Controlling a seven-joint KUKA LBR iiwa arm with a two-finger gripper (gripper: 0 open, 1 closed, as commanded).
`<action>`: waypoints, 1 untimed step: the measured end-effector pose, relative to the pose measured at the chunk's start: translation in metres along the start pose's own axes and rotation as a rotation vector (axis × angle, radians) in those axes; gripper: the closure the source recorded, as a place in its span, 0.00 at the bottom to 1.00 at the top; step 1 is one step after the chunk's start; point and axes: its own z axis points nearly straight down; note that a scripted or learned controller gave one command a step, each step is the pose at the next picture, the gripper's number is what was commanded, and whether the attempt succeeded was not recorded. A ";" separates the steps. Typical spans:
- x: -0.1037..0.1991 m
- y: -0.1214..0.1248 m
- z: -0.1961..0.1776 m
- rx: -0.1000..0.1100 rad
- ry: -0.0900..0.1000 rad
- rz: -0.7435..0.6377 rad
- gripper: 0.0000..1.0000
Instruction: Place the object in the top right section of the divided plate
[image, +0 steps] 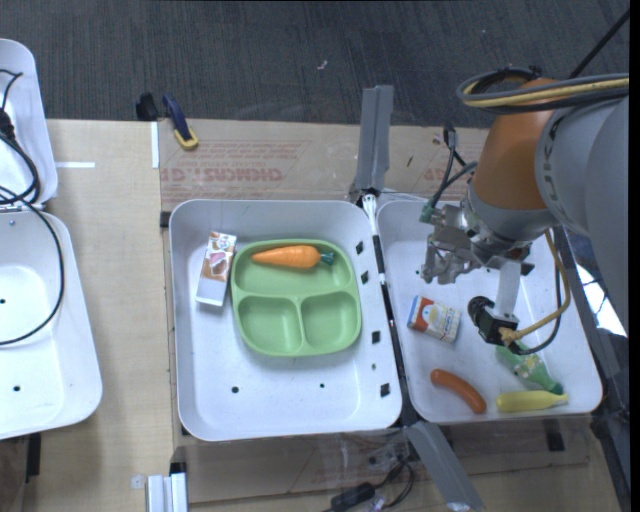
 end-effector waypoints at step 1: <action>-0.037 -0.052 0.000 0.002 0.001 0.320 1.00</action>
